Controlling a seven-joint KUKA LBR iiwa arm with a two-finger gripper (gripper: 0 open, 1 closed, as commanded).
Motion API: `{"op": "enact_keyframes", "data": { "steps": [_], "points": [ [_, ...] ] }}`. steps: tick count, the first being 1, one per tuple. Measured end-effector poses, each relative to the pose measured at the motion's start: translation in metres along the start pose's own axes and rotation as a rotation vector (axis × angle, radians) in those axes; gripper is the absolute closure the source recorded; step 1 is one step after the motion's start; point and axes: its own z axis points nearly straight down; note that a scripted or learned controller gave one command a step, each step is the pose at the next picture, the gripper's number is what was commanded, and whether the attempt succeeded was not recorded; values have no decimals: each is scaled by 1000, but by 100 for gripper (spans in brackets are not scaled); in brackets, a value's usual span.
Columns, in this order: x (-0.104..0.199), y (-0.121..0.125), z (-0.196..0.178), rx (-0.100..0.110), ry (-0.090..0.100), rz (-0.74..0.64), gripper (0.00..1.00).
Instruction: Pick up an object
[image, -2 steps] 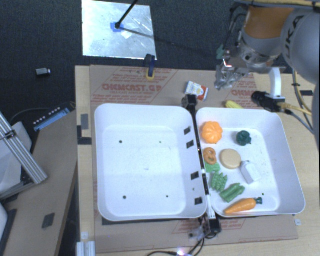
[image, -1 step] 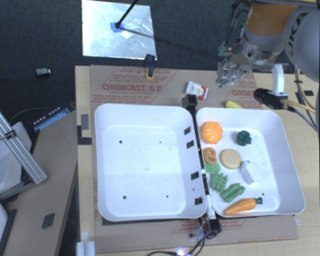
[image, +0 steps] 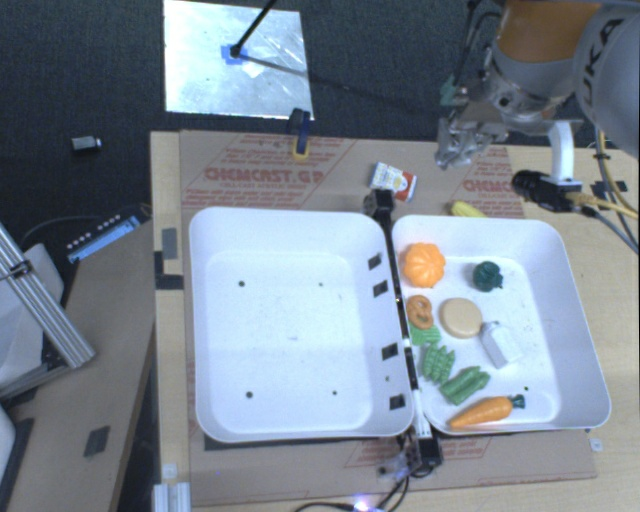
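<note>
A dark carpeted floor lies behind the surface (image: 250, 170), a brown board carrying two white bins side by side. The hand (image: 462, 148) hangs at about one o'clock, above the board just past the far edge of the right bin (image: 575, 330); it looks blurred and I cannot tell how it is set. Nothing shows in its grip. The grey arm (image: 545, 50) with its orange band rises from it toward the top right.

Closest to the hand, at its seven o'clock, a small carton (image: 392, 180) lies on the board. A yellow piece (image: 466, 210) rests against the right bin's far rim, at the hand's six o'clock.

Inside the right bin, a pumpkin (image: 423, 263) sits at eleven o'clock, with a dark green piece (image: 487, 276) to its three o'clock, apart from it. Below the pumpkin lies a doughnut (image: 419, 311), just beside a tan disc (image: 462, 318). A grey-white block (image: 497, 346) lies at the disc's four o'clock. Green pods (image: 450, 372) sit at the bin's seven o'clock, and a carrot (image: 484, 410) lies along the near edge at six o'clock.

The left bin (image: 290, 320) sits at nine o'clock of the right one, their sides touching.
</note>
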Motion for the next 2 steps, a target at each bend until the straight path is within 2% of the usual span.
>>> {"op": "enact_keyframes", "data": {
  "steps": [2],
  "points": [
    [0,2,-22,-7,-4,-10,100]
  ]
}}
